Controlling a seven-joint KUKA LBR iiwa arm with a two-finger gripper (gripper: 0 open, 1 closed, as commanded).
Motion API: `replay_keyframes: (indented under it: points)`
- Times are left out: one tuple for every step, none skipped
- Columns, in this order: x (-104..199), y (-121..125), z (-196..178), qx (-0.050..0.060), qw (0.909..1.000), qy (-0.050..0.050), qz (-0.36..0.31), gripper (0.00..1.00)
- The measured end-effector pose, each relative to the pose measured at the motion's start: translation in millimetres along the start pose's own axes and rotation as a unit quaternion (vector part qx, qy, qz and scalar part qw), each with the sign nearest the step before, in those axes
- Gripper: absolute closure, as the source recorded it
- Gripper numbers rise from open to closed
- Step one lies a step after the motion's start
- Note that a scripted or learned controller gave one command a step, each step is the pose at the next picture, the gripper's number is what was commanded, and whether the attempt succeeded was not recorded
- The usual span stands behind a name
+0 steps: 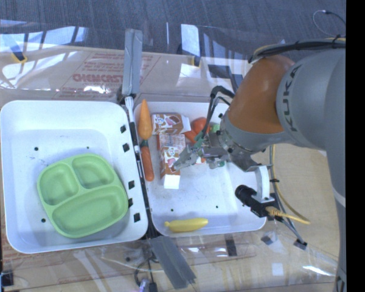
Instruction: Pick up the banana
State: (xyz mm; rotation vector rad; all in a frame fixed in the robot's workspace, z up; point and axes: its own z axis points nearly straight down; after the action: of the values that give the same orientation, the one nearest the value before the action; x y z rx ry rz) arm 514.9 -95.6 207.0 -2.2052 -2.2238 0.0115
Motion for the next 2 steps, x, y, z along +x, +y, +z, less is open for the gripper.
replay_keyframes:
  points:
    - [-101,-39,20,-0.002,0.9911,0.0,-0.133,0.0]
    - [-70,-39,116,-0.002,0.9695,0.001,-0.245,0.0]
